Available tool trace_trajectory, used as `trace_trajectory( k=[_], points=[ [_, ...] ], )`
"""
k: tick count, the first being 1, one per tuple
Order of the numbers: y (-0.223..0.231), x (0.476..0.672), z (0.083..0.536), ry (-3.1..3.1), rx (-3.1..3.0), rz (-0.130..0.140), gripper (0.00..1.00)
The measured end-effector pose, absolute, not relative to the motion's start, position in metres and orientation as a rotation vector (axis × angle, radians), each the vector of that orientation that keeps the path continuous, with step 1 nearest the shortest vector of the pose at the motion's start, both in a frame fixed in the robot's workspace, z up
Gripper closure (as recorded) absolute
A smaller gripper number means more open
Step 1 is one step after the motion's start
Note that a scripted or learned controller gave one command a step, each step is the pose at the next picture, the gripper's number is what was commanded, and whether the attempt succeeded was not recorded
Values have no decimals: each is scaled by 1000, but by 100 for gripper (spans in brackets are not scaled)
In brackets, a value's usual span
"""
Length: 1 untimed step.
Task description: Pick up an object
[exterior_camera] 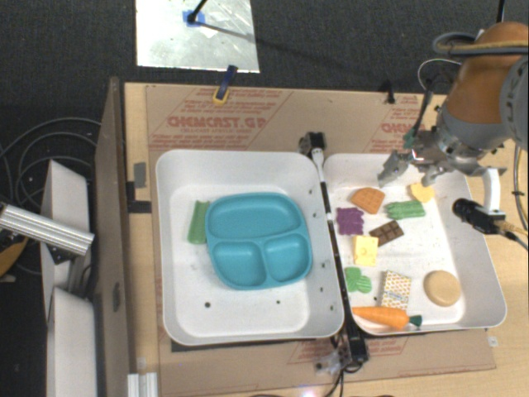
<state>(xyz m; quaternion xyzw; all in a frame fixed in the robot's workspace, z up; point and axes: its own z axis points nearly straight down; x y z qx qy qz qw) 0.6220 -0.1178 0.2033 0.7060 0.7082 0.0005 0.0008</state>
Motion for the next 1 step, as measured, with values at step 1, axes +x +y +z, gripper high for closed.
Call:
trace_trajectory(
  k=[1],
  points=[
    [-151,628,100,2223,2225,-5,0]
  ],
)
